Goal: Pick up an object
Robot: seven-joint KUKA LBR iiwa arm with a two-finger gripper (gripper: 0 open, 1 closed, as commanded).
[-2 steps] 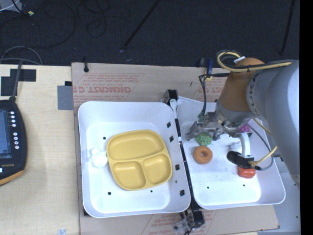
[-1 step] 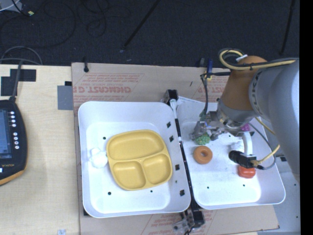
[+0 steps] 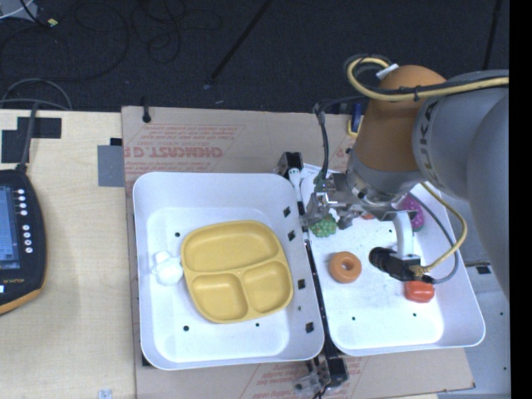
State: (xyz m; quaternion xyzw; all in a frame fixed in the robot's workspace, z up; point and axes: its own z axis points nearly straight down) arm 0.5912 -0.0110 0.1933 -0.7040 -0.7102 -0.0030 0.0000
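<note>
Grey arm with orange band is seen right of centre; the two-finger gripper [image 3: 326, 213] is lowered over a small green knobbly object [image 3: 323, 225] at the right white bin's [image 3: 453, 327] upper-left corner. Jaw state cannot be told. An orange ring-shaped doughnut toy [image 3: 344, 267] lies nearby.

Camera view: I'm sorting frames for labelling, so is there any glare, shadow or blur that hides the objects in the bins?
Camera view: even, soft light; mild glare whitens the left bin, so the small white object barely stands out beside the yellow divided plate; the arm shades the right bin's upper part, dimming the green object near the tool; the donut is reasonably sharp.
</note>
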